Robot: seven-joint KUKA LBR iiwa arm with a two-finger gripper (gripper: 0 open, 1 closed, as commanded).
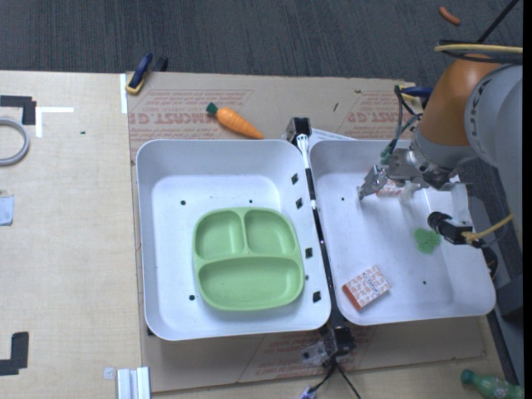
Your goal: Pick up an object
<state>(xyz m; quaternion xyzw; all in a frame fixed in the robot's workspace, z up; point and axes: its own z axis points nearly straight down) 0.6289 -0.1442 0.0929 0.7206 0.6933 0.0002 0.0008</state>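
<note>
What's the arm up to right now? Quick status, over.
Gripper low in right bin, near its back wall. Red-and-white box and small green item lie apart from it, unheld. Nothing blocking.

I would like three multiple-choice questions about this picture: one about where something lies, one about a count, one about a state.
1. Where does the toy carrot lie?
A. In the left bin
B. On the cardboard behind the bins
C. On the green plate

2. How many compartments does the green plate have?
A. Two
B. Three
C. Four

3. How does the small red and white box in the right bin stand to the gripper?
A. It lies apart from it, near the bin's front
B. It is clamped in it
C. It hangs above the bin

Answers:
1. B, the carrot rests outside the bins on the brown cardboard.
2. B, two small sections sit above one wide one.
3. A, the box lies flat on the bin floor, well away from the gripper.
</note>
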